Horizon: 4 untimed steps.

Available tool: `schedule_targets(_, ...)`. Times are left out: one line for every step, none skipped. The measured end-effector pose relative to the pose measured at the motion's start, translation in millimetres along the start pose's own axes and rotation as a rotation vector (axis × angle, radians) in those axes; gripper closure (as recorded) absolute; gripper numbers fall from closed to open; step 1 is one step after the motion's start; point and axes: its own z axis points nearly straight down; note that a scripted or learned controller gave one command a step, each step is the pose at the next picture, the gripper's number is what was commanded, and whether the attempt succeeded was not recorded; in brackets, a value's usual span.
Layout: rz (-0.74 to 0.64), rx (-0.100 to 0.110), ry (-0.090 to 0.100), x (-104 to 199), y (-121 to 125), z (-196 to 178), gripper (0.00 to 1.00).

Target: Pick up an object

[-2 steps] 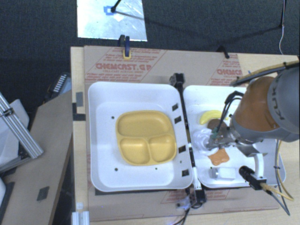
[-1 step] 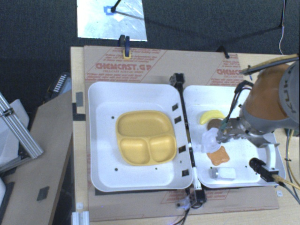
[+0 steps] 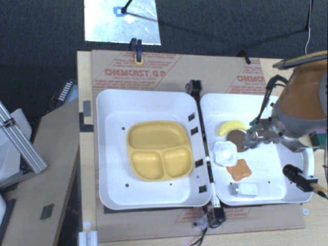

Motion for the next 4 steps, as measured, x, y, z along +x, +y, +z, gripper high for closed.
schedule_targets(0.000, 0.002, 0.000, -0.2, 2.0, -33.7, 1.00)
schedule_targets(-0.004, 0.003, 0.002, 42.7, 25.3, -39.6, 1.00)
schedule_targets(-0.005, 0.005, 0.003, 82.6, 43.7, -38.0, 1.00)
schedule_targets(-0.006, 0.004, 0.003, 134.3, 71.0, -39.7, 1.00)
